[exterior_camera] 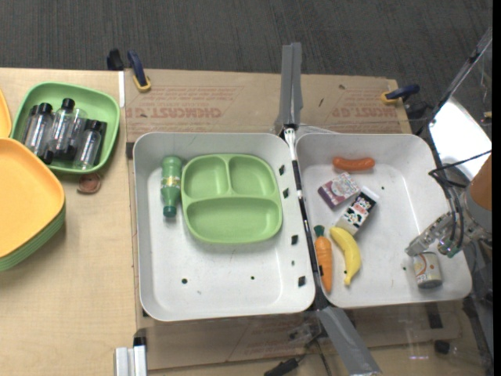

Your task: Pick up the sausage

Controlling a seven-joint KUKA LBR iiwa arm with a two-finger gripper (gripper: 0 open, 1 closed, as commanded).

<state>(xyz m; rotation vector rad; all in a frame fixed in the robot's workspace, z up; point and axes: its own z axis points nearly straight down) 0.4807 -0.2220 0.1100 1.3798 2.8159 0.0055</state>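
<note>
The sausage (354,163), a short reddish-orange link, lies near the far wall of the right bin (391,143). My gripper (433,241) hangs low at the bin's right side, just above a small can (427,272) in the near right corner. It is well away from the sausage, toward the near right. Nothing shows between its fingers.
In the right bin lie a small purple-white packet (338,189), a black-white carton (359,211), a banana (347,251) and a carrot (324,257). The left bin (149,233) holds a green divided plate (231,197) and a green bottle (171,183). Orange plates (23,202) and a tray of bottles (64,125) sit at left.
</note>
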